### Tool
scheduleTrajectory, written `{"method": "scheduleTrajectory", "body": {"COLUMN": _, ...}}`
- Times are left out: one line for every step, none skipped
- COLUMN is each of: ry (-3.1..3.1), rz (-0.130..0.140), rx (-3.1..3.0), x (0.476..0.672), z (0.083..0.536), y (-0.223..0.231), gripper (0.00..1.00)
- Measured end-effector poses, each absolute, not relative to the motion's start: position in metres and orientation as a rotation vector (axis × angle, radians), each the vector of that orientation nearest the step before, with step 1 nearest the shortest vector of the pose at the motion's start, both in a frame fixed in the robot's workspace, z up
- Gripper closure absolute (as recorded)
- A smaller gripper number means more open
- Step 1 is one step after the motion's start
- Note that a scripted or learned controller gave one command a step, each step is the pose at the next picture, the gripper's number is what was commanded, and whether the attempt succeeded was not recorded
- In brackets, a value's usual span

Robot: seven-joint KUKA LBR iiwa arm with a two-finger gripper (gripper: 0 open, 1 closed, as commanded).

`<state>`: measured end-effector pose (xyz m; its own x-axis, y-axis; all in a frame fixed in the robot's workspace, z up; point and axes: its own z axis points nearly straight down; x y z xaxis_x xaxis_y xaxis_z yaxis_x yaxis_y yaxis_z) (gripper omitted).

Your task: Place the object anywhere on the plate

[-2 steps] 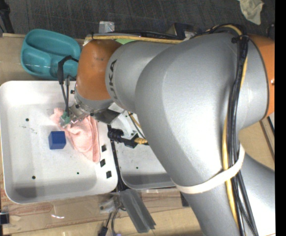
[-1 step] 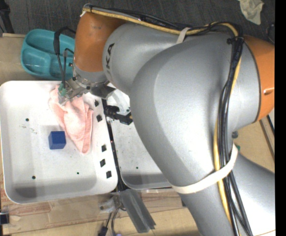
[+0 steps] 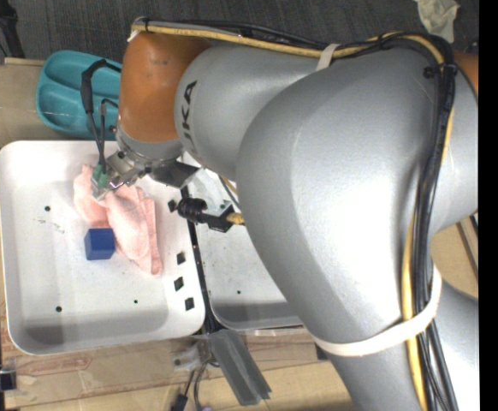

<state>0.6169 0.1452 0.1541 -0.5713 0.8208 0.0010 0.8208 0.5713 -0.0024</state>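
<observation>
**Blue Block in Left Bin, Gripper Down on Pink Cloth**

Blue block [image 3: 99,243] resting on the floor of the left white bin [image 3: 26,315], just touching the lower left edge of a crumpled pink cloth [image 3: 133,221]. Cloth spread from the bin's upper middle down toward its right wall. No plate to be made out among the bin's contents. Gripper [image 3: 105,176] lowered onto the upper left part of the cloth, just above the block and apart from it; state of the hand impossible to tell from this angle. Above the gripper, the orange band [image 3: 151,84] and then the bulky grey arm [image 3: 334,178], covering most of the right white bin [image 3: 249,311]. Black cables [image 3: 91,101] looped down along the wrist. Teal object [image 3: 65,92] lying on the bench beyond the left bin's far edge, partly behind the wrist.
</observation>
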Motion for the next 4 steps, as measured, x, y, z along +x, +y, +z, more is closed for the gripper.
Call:
{"method": "scheduleTrajectory", "body": {"ry": -2.621, "rz": 0.007, "rx": -1.726, "x": 0.565, "z": 0.174, "y": 0.157, "gripper": 1.00}}
{"method": "scheduleTrajectory", "body": {"ry": -2.800, "rz": 0.001, "rx": -1.426, "x": 0.581, "z": 0.172, "y": 0.182, "gripper": 1.00}}
{"method": "scheduleTrajectory", "body": {"ry": -2.768, "rz": 0.004, "rx": -1.482, "x": 0.559, "z": 0.170, "y": 0.110, "gripper": 1.00}}
{"method": "scheduleTrajectory", "body": {"ry": -2.699, "rz": -0.047, "rx": -1.633, "x": 0.538, "z": 0.119, "y": 0.183, "gripper": 1.00}}
